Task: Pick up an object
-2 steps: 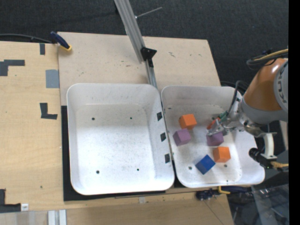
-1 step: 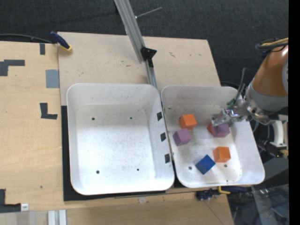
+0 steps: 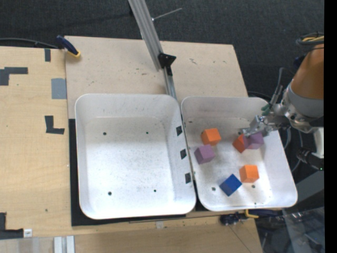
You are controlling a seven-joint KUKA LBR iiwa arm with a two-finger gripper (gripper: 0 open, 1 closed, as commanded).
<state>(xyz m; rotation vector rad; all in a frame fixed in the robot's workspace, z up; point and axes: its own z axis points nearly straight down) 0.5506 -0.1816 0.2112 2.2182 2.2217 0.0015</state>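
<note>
The right bin (image 3: 274, 194) holds several small blocks. An orange block (image 3: 211, 136) and a purple block (image 3: 204, 153) lie near its left side. Close to the right wall, a red block (image 3: 240, 143) touches a second purple block (image 3: 256, 140). My gripper (image 3: 257, 126) is low over this pair, just above and partly covering them. Toward the front lie another orange block (image 3: 249, 173) and a blue block (image 3: 230, 184). Nothing is visibly lifted.
The left bin (image 3: 84, 141) stands beside the right one, sharing a raised middle rim (image 3: 181, 146). A slanted metal rail (image 3: 150, 28) runs from the back toward the bins' junction. The arm's orange band (image 3: 310, 73) is at the right edge.
</note>
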